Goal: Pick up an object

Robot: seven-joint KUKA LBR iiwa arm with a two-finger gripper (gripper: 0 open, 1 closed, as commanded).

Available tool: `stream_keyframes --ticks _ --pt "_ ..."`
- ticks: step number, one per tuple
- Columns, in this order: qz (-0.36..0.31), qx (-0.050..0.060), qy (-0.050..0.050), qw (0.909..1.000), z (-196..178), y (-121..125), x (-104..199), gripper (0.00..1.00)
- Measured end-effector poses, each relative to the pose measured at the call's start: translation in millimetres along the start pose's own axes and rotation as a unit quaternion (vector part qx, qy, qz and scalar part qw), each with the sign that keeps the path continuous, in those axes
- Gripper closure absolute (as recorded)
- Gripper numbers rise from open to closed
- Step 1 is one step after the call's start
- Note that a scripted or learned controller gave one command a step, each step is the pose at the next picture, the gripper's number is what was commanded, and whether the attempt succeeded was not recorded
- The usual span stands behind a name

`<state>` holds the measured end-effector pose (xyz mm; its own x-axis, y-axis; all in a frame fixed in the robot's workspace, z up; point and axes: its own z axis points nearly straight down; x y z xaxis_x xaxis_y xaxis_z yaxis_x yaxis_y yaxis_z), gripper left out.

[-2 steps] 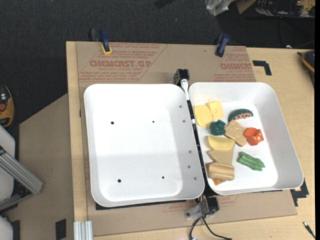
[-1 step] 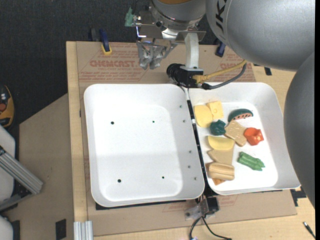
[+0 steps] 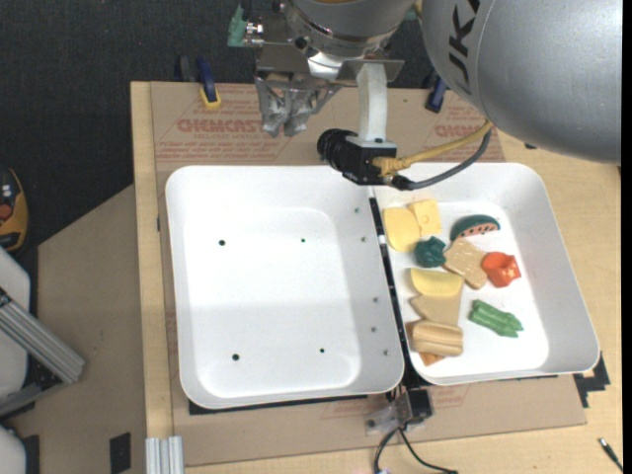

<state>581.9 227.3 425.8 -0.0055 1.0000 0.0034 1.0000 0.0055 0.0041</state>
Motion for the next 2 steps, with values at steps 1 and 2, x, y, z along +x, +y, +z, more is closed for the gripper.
stream_keyframes --ticks 1,2 --pt "0.001 0.000 -0.001 1.0000 -8 2 -2 1.00" --pt "0.000 -0.001 -0.001 1.0000 -19 2 -1 1.00"
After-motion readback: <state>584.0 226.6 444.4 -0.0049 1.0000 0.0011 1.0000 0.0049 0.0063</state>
